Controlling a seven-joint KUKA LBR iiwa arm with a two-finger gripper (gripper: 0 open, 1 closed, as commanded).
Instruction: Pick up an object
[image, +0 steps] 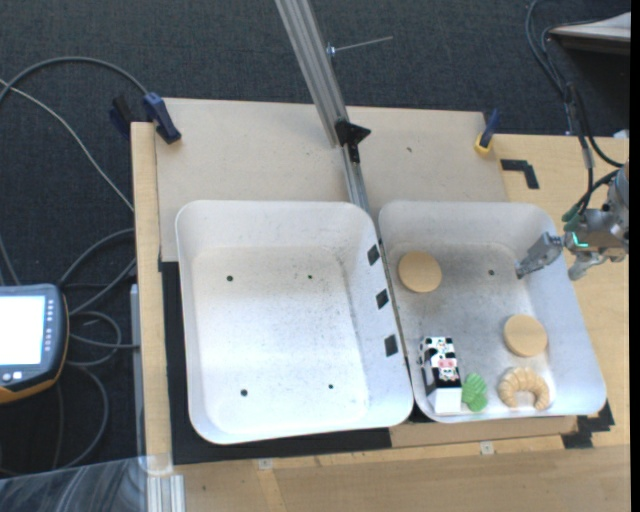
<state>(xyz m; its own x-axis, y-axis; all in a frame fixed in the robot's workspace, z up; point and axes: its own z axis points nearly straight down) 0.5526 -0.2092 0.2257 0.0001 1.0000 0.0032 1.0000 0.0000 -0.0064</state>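
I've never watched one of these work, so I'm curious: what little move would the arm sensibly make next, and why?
Probably a short move inward, bringing the gripper over the round tan disc. The gripper sits at the right bin's edge with nothing between its fingers, and that disc looks like the nearest object, lying flat with space around it.

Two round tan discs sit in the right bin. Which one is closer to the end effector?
The lower disc, beside the croissant, looks slightly closer to the end effector. The other disc lies farther left, near the divider.
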